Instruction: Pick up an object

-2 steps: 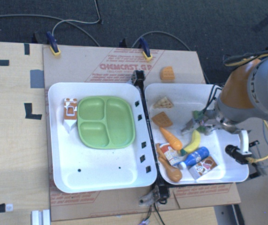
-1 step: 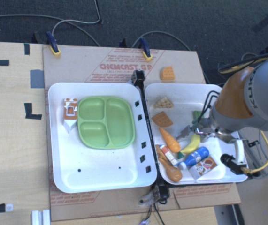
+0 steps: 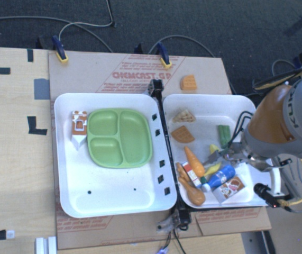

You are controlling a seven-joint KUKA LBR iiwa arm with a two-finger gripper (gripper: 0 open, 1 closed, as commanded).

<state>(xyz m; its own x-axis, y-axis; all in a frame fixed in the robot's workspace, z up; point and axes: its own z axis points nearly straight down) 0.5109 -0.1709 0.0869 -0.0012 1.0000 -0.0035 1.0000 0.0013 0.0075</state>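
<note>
The gripper (image 3: pixel 218 153) hangs low over the right bin (image 3: pixel 209 100), placed to reach into the toy food heaped along its near side. How far its fingers are parted I cannot tell, nor whether they grip anything. Just nearer than them lie a blue-capped bottle (image 3: pixel 220 177) and a carrot (image 3: pixel 194 162); just beyond, a green block (image 3: pixel 223 135). Well to their left, the green divided plate (image 3: pixel 120 137) fills the left bin (image 3: pixel 108 194).

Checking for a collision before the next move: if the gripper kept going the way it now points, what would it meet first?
Probably the yellow piece in the right bin, just left of the gripper, beside the blue bottle; depth is unclear from above.
</note>
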